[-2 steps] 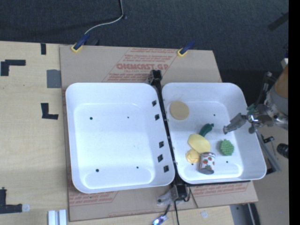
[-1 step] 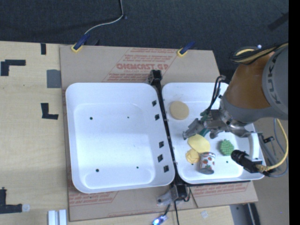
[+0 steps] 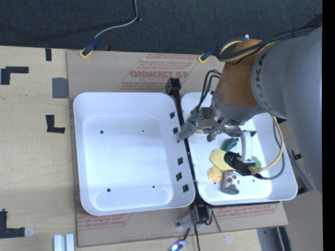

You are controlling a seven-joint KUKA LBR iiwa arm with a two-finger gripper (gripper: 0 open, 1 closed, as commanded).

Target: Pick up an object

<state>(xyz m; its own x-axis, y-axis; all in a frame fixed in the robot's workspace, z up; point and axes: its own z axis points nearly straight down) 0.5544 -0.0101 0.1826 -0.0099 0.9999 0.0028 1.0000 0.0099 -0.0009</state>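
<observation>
My gripper (image 3: 197, 136) hangs over the left part of the right bin (image 3: 282, 192), close to the divider between the two bins. Its two grey fingers stand apart, open, with nothing between them. A yellow object (image 3: 218, 158) lies in the right bin just right of and below the gripper, with a second yellow lump (image 3: 214, 174) beside it. A small brown and white block with red dots (image 3: 231, 182) rests near the bin's front edge. A green piece (image 3: 231, 141) lies partly hidden under the wrist.
The left bin (image 3: 89, 140) is a shallow white tray on the brown cardboard sheet (image 3: 152, 75). The big grey arm with its orange band (image 3: 238, 82) covers the back of the right bin. A black divider strip (image 3: 180, 140) runs between the bins.
</observation>
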